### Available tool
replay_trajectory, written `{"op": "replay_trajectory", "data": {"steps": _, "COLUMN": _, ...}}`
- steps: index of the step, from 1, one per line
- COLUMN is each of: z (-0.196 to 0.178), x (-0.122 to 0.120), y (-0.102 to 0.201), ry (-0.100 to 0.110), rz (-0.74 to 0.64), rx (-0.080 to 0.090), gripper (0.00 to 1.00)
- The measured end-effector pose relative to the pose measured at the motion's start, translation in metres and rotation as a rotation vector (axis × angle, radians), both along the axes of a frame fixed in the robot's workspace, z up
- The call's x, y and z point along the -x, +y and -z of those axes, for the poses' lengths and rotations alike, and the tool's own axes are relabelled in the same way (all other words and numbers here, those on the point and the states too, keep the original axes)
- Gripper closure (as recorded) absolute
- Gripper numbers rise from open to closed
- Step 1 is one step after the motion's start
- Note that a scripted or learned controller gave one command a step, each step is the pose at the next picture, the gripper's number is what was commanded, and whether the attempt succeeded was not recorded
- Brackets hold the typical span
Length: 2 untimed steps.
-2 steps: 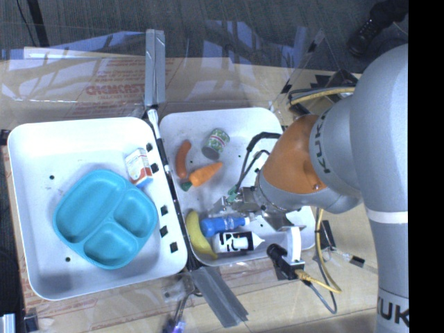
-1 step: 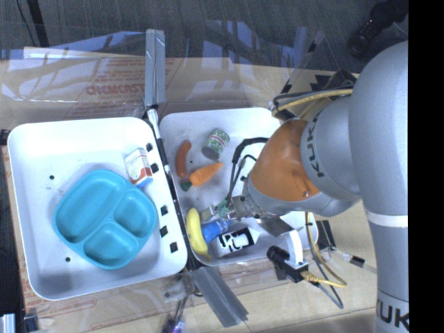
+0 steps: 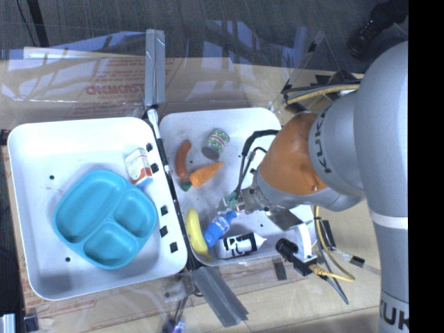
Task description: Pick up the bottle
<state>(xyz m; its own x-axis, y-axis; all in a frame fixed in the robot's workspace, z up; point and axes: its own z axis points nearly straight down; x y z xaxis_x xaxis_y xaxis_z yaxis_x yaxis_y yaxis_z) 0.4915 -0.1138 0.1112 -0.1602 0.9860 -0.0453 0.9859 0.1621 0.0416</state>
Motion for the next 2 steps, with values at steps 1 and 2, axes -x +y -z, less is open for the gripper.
{"op": "replay_trajectory", "data": {"steps": 1, "z": -0.1144, "x": -0.0575, "y": 0.0321, "ry": 0.049, "rz": 0.000, "rx": -0.038, "gripper": 1.00}}
{"op": "replay_trajectory", "data": {"steps": 2, "z": -0.1141, "x": -0.0573, "y": 0.0322, "ry": 0.050, "rz": 0.000, "rx": -0.038, "gripper": 0.00}}
